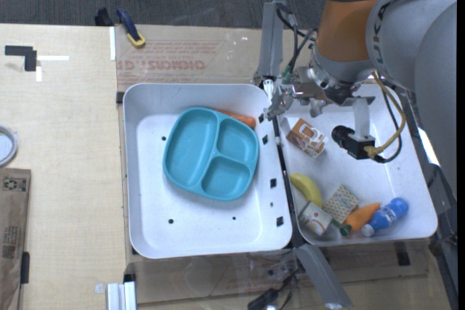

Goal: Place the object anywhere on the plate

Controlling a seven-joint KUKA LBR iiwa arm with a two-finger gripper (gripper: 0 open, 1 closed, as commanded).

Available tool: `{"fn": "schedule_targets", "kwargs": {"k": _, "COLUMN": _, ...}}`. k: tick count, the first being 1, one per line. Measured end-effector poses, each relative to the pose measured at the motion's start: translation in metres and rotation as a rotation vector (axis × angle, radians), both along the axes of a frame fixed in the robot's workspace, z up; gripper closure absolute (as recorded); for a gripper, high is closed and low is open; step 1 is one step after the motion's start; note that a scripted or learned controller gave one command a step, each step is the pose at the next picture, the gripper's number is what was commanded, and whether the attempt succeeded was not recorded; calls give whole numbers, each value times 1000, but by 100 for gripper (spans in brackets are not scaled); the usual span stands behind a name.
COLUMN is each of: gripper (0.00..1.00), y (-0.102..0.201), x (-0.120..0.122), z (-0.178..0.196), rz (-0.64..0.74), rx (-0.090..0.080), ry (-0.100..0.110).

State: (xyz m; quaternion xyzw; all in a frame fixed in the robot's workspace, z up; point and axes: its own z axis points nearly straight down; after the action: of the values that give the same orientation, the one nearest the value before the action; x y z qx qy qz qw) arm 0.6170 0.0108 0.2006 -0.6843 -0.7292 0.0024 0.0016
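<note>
We are at the picking step: our gripper (317, 94) hovers over the right bin (414, 178), just above a small carton (306, 137). We cannot tell its fingers' state. Next we must grasp an object and carry it to the blue plate (211, 153) in the left bin (145, 178).

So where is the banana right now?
The banana lies in the right bin, near its left wall, just above the small carton and below the box.
</note>
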Motion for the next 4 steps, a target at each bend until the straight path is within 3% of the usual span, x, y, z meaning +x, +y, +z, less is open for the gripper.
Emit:
{"fn": "schedule_targets", "kwargs": {"k": 1, "gripper": 100, "y": -1, "x": 0, "z": 7, "rz": 0, "rx": -1, "ry": 3}}
{"fn": "schedule_targets", "kwargs": {"k": 2, "gripper": 100, "y": 8, "x": -36, "z": 18, "rz": 57, "rx": 0, "ry": 0}}
{"fn": "schedule_targets", "kwargs": {"k": 3, "gripper": 100, "y": 35, "x": -41, "z": 25, "rz": 288, "rx": 1, "ry": -1}}
{"fn": "schedule_targets", "kwargs": {"k": 4, "gripper": 100, "y": 57, "x": -96, "z": 34, "rz": 293, "rx": 1, "ry": 0}}
